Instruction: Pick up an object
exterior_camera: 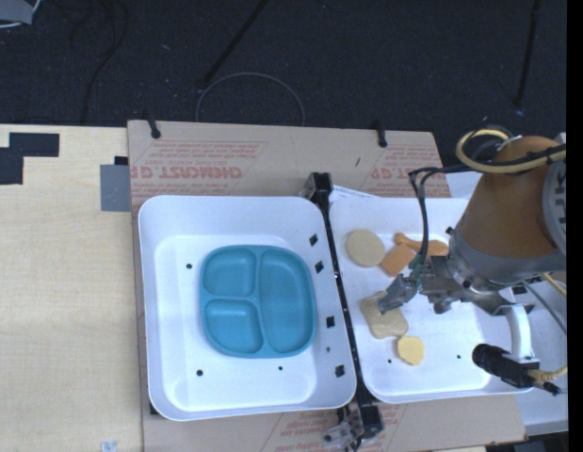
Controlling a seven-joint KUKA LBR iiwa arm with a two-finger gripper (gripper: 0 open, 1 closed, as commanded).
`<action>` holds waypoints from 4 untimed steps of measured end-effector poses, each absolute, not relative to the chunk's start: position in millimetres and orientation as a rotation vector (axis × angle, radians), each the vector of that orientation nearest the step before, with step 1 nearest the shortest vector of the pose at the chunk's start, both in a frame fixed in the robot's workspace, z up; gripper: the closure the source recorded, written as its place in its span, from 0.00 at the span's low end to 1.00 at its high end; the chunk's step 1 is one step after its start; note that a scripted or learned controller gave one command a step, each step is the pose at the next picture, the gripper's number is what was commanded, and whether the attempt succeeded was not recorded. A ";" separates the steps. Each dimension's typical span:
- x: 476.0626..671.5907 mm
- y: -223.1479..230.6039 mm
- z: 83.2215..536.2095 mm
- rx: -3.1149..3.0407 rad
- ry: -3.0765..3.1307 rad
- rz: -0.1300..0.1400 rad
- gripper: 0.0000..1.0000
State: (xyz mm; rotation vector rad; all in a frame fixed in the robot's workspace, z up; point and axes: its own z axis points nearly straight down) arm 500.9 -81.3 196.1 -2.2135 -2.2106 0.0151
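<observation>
watching my claw [396, 299] low in the right bin [442, 384], over a tan toast-shaped piece [385, 320], can't tell its grip, blue divided plate [256, 299] in left bin [169, 347]

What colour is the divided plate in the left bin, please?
The divided plate is light blue, seen clearly in the camera view.

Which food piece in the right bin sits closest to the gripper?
The tan toast-shaped piece, right beside the gripper. The round beige piece and yellow piece lie farther off.
</observation>
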 end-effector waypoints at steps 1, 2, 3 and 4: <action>503.5 -81.7 201.3 -2.218 -2.218 0.004 0.00; 504.1 -84.1 137.8 -2.216 -2.215 0.009 0.00; 504.0 -83.5 86.3 -2.221 -2.219 0.002 0.00; 503.8 -84.9 97.4 -2.227 -2.210 0.003 1.00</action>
